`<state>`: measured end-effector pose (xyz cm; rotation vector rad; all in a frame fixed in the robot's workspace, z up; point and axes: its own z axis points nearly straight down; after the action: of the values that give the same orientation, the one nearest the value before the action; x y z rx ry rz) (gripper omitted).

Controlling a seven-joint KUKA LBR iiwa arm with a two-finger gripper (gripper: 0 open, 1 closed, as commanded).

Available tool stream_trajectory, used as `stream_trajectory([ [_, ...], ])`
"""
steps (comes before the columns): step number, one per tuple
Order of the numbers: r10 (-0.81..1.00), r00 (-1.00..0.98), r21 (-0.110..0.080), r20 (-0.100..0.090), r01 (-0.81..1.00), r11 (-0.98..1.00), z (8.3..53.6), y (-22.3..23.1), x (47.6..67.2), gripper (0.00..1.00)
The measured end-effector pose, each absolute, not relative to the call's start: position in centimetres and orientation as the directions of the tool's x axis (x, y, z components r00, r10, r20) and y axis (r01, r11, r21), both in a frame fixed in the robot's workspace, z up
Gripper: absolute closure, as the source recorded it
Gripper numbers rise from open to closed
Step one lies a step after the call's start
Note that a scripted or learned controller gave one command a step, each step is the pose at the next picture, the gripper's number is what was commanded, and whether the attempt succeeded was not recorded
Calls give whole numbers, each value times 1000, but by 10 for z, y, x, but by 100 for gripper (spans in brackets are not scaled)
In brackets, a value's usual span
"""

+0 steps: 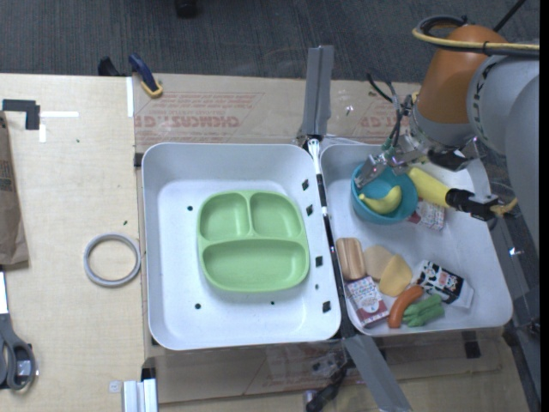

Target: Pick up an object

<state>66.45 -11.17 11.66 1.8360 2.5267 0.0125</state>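
one gripper [375,172] at blue bowl [383,201] rim — yellow toy [383,197] just beside, inside

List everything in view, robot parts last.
Bins: two, white, side by side on the bench.
Tray: one, green, three compartments, in the left bin.
Bowl: one, blue, right bin, upper part, with a yellow item inside.
Carrot: one, orange, right bin, front.
Bread: one, tan, right bin, left side.
Ring: one, grey, on the bench left of the bins.
Clamp: one, blue and yellow, at the cardboard's top left.
Scissors: one pair, lower left edge.
Arm: one, grey with orange band, from the right.
Hand: one, over the bowl.
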Motion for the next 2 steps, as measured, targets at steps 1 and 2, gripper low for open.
stream_trajectory([
  [1, 917, -399, 40, -25, 916, 400, 113, -117, 636, 0],
  [2, 973, -230, 20, -2, 973, 229, 112, -145, 667, 0],
])
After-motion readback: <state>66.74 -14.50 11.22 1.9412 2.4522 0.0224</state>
